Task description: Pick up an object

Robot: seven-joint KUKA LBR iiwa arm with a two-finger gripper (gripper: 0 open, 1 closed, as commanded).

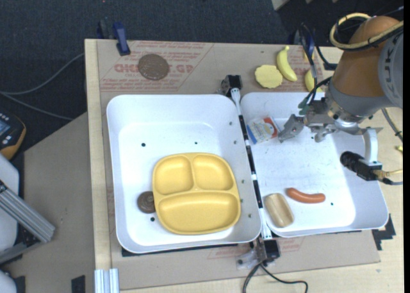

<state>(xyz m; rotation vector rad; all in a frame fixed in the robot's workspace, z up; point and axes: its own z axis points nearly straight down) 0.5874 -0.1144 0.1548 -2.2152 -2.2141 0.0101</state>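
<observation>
Bun and sausage lie near in the right bin. Gripper hangs over the far part; I cannot tell its grip.

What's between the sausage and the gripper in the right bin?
Nothing: bare white bin floor separates the sausage from the gripper in the camera view. The bread roll lies left of the sausage.

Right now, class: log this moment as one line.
arm: over right bin | gripper: above packet | sausage, bun: untouched
</observation>
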